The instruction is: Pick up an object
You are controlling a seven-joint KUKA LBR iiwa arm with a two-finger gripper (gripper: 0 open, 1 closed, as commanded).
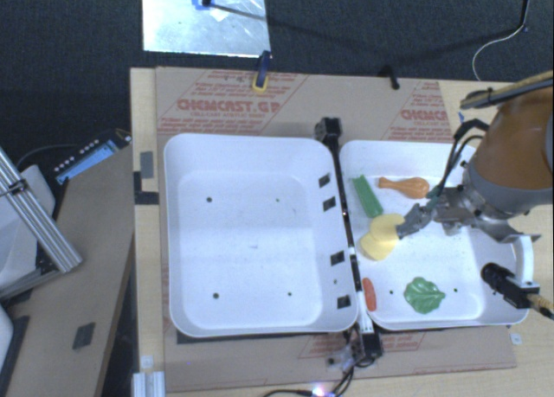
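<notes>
Though blurred, end effector (409, 227) touching yellow object (379, 238).

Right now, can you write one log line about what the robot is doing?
gripper low in right bin | at yellow toy | grip unclear | green leaf, orange drumstick untouched

Hand (407, 228) in right bin (450, 322), beside lemon (379, 238)

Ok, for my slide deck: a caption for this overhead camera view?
Gripper beside a yellow toy in the right bin, among green and orange pieces.
</notes>
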